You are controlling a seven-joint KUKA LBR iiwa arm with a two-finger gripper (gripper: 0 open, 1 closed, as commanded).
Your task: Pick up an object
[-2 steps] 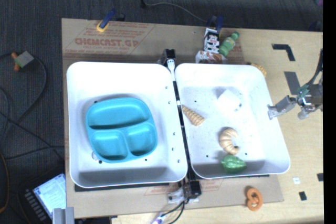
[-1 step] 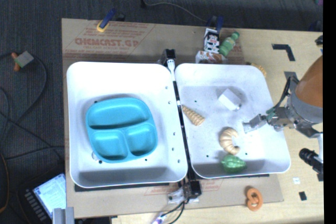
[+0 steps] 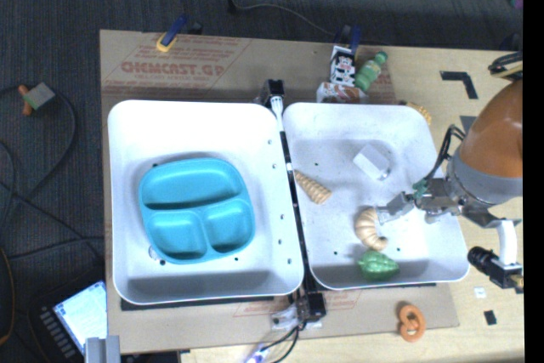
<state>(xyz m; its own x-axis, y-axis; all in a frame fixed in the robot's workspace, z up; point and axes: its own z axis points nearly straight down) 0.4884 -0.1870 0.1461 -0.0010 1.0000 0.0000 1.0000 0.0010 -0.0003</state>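
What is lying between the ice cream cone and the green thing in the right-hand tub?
In the camera view, a croissant lies between the cone and the green toy, with the gripper just beside it.

Arm (image 3: 497, 150): broad orange band over a grey rounded wrist housing, tapering to a cluster of dark and silver metal fittings with a small green spot, ending in a slim pale-grey gripper (image 3: 393, 209).

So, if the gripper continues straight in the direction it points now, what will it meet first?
Most likely the croissant. The gripper points toward the left of the view and slightly down, and its tip is already close beside the pastry in the right bin. Its height above the pastry is unclear from this angle.
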